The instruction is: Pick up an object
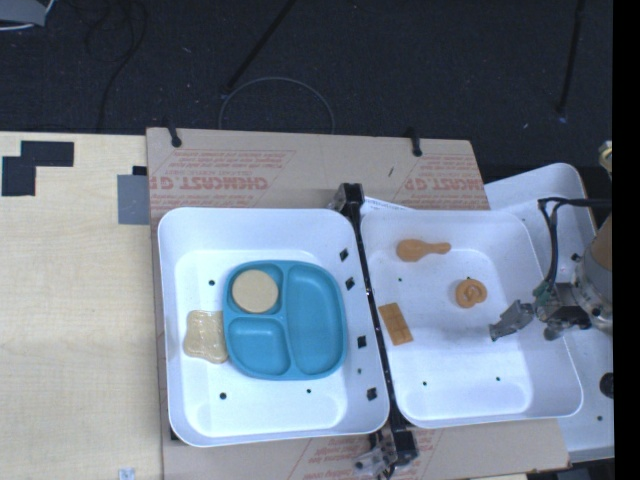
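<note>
Your pincer (528, 322) sits low at the right bin's (450, 408) edge, jaws spread, holding nothing; swirl (471, 292) lies nearest

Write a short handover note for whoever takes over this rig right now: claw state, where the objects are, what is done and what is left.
Claw: at the right bin's right edge, low over the floor, nothing seen between its fingers; open or shut cannot be told.
Right bin: drumstick-shaped piece near the back, round swirl piece mid-bin and nearest the claw, tan flat block by the divider.
Left bin: blue divided tray with a round tan disc in its rear-left compartment; pale slice beside the tray.
Done: nothing lifted. Left: grasp and lift one object.
</note>
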You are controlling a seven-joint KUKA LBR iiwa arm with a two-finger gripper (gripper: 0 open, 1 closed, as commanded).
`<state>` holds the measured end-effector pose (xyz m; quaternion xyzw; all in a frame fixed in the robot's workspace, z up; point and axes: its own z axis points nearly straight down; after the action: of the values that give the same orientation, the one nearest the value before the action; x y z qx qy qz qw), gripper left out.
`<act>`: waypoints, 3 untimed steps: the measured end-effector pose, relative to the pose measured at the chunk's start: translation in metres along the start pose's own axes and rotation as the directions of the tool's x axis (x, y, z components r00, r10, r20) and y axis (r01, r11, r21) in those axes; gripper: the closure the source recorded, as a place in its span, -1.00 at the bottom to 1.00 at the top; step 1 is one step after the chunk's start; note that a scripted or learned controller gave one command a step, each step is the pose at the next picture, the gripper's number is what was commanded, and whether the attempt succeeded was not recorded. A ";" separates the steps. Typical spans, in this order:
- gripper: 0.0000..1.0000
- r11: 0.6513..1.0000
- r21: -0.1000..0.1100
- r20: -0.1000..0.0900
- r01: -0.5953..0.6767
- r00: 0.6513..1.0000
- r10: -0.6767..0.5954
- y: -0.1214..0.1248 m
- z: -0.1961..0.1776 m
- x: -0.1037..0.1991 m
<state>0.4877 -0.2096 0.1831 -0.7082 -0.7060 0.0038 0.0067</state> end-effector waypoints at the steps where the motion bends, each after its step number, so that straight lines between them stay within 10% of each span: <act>1: -1.00 1.000 -0.011 0.003 0.003 1.000 -0.003 0.003 -0.006 0.000; 3: -1.00 1.000 -0.009 0.001 0.003 1.000 -0.003 0.010 0.093 0.003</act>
<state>0.4967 -0.2060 0.0895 -0.7071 -0.7071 0.0011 0.0033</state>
